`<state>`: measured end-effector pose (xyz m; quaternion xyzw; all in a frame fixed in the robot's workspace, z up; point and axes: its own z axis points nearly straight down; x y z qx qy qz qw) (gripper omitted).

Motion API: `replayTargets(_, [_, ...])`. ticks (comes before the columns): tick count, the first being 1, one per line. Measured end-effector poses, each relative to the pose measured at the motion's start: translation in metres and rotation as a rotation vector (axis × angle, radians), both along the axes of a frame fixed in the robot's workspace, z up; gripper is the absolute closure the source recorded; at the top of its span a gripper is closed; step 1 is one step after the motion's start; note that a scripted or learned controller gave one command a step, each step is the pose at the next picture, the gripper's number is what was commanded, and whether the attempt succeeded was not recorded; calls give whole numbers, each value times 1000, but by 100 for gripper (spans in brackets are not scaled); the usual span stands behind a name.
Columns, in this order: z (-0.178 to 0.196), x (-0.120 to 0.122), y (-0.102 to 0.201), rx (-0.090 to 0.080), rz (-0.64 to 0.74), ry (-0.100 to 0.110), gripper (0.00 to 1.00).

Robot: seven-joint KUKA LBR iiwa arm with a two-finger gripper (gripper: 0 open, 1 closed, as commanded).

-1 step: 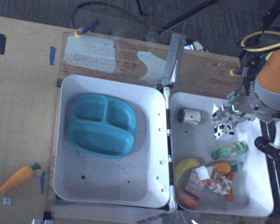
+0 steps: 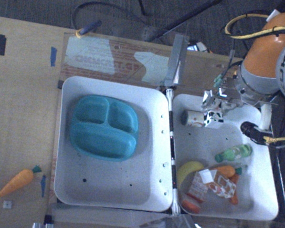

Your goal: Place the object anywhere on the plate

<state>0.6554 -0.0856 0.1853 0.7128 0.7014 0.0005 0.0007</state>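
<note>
A blue divided plate (image 2: pixel 104 127) lies in the left bin (image 2: pixel 121 187), toward its back left. My gripper (image 2: pixel 214 112) hangs low over the back of the right bin (image 2: pixel 267 182), reaching in from the right. Just to its left, touching or nearly touching it, a small pale cylinder (image 2: pixel 193 118) lies on its side. I cannot make out whether the cylinder is between the gripper's tips. A green bottle (image 2: pixel 234 152) lies in front of the gripper, to the right.
At the right bin's front sit a yellow round object (image 2: pixel 191 170), a red and white carton (image 2: pixel 209 184) and an orange item (image 2: pixel 228 172). A toy carrot (image 2: pixel 16 182) lies on the bench left of the bins. A metal divider (image 2: pixel 170 115) runs between the bins.
</note>
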Motion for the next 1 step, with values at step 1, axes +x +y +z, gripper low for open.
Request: replayTargets(1, [0,5,55,1,236,1,100])
